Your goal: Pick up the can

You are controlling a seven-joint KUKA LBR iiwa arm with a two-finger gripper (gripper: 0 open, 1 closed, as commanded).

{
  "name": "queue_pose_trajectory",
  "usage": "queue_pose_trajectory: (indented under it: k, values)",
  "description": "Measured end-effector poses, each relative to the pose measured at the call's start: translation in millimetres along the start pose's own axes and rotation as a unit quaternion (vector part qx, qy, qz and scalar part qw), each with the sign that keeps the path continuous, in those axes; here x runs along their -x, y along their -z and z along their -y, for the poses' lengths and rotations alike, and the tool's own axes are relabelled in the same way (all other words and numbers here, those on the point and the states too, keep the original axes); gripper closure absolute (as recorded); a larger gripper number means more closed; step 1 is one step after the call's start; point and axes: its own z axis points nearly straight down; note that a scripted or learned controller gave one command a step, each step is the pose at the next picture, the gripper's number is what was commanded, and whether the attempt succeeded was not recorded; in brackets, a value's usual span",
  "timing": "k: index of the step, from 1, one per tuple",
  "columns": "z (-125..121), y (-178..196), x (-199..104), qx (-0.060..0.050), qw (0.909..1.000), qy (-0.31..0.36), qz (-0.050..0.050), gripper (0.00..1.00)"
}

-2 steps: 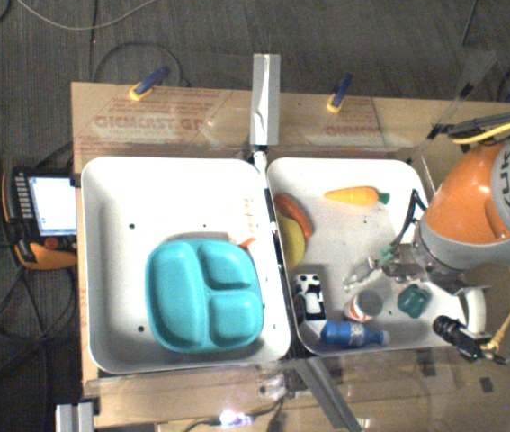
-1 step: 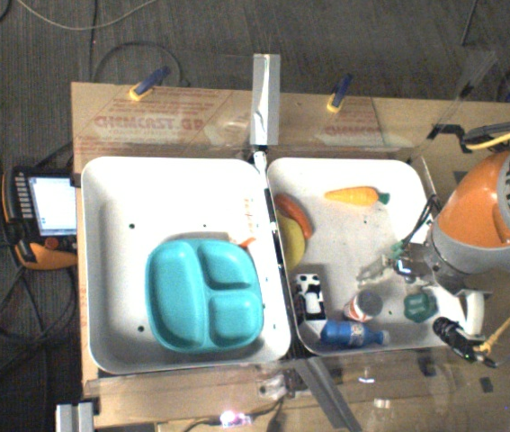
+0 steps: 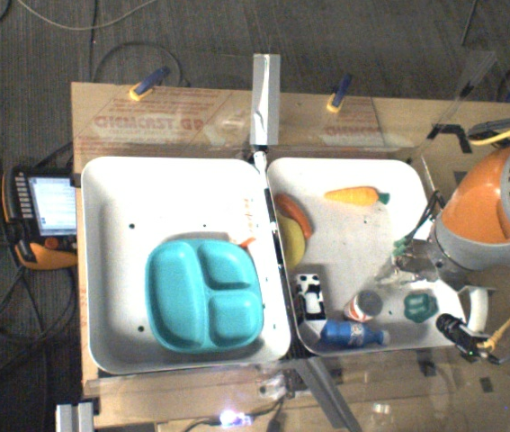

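Observation:
The can point(image 3: 361, 306) stands upright near the front of the right bin point(image 3: 344, 228), showing a grey top and a red and white side. My gripper point(image 3: 407, 264) hangs over the right part of that bin, just up and to the right of the can and apart from it. The grey arm with its orange band point(image 3: 479, 210) comes in from the right and hides the bin's right wall. Nothing shows held at the gripper.
In the right bin lie a carrot point(image 3: 355, 195) at the back, a yellow and orange fruit point(image 3: 290, 232) by the left wall, a black and white object point(image 3: 308, 297), a blue bottle point(image 3: 352, 334) and a dark green object point(image 3: 419, 307). The left bin point(image 3: 111, 205) holds a teal divided plate point(image 3: 205, 293).

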Motion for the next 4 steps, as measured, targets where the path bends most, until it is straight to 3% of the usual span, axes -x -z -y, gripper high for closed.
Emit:
queue_pose_trajectory:
  k: [1,2,3,4]
  values:
    - [0,0,0,0.0,1.0,0.0,0.0,0.0]
    - [0,8,-2,-0.002,1.0,0.001,-0.002,1.0]
    - [0,8,-2,-0.002,1.0,0.001,-0.002,0.0]
    - [-28,-9,-1,-0.003,1.0,0.002,-0.004,0.0]
